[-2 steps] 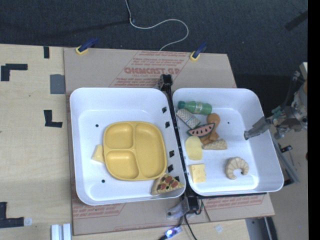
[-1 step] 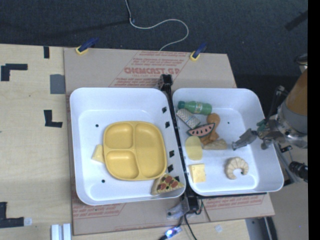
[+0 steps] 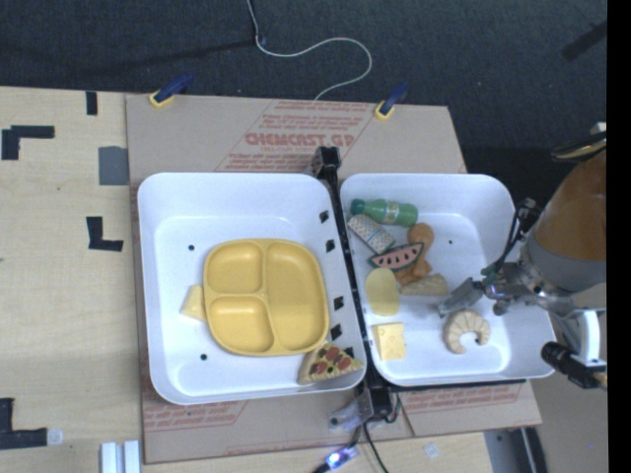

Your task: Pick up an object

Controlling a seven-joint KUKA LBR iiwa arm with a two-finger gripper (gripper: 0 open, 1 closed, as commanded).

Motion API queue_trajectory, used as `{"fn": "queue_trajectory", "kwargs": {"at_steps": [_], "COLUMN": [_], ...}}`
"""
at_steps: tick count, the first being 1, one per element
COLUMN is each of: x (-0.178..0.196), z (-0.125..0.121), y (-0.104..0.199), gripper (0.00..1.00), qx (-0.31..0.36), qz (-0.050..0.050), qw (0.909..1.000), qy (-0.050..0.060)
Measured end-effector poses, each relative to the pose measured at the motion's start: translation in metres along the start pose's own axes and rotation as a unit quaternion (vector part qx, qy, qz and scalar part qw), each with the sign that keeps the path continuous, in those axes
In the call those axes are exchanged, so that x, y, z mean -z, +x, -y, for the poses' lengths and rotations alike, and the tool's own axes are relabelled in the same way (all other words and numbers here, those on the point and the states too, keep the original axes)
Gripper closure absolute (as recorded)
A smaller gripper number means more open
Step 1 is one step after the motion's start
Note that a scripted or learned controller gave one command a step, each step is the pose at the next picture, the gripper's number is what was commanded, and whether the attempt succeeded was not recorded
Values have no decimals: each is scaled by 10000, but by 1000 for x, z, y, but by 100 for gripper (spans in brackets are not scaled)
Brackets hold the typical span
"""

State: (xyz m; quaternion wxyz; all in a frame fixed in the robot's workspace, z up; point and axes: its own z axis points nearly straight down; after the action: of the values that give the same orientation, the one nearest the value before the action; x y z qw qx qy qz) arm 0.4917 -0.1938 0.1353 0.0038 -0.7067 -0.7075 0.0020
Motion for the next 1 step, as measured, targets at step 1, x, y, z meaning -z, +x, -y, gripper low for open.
{"fn": "queue_trajectory", "kwargs": {"at_steps": [1], "x": [-53], "z": [0], "y": [1], "gripper": [0], "qx": [3], "qz": [17], "qw": [10000], "qy": [-33]}}
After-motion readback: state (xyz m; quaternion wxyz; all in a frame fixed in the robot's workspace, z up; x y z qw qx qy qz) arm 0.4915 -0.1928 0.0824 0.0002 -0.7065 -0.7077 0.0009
